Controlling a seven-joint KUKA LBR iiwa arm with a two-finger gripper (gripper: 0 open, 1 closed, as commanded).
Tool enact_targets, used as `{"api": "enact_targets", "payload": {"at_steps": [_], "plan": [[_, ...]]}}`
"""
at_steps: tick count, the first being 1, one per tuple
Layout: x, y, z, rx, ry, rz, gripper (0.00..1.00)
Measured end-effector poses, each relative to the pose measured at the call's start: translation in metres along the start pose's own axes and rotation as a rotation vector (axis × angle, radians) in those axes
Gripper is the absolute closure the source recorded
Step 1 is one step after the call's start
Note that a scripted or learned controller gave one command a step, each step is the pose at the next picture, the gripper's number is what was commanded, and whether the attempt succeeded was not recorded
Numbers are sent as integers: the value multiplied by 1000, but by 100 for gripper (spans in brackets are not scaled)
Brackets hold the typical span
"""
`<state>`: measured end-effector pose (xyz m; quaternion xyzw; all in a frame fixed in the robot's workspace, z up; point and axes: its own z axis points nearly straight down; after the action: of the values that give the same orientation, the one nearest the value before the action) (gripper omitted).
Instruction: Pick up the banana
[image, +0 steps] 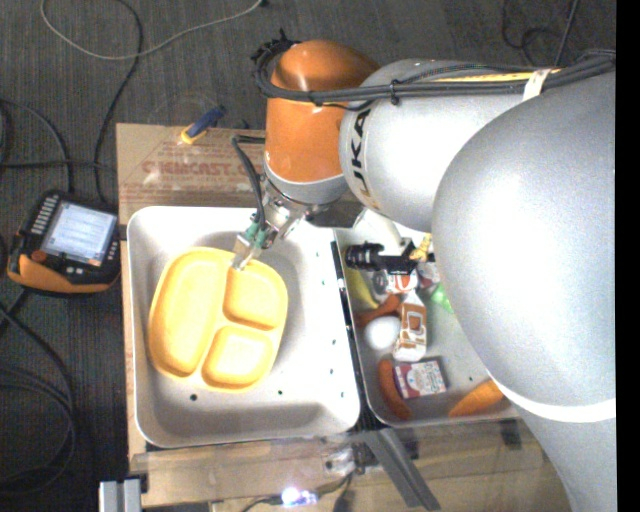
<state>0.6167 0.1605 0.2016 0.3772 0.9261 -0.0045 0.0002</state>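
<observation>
Dark carpet surrounds the table (190, 165); over the left bin (140, 240), the fingers (249, 246) hover nearly closed, holding nothing, above a yellow tray (215, 320); right of that tray, the banana (362, 288) lies partly hidden; approach should clear the arm's shadowing clutter.

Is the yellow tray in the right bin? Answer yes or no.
No, the yellow tray lies in the left bin, with the gripper over its upper edge.

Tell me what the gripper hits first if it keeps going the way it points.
Most likely the yellow tray: the gripper points down and left over the tray's top edge in the left bin. How high it hangs above the tray is unclear from this view.
</observation>
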Motion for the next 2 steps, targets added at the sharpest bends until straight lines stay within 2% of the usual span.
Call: {"api": "enact_targets", "payload": {"at_steps": [1, 2], "plan": [[12, 1, 6, 2, 0, -15, 100], [52, -2, -13, 0, 3, -251, 100]]}}
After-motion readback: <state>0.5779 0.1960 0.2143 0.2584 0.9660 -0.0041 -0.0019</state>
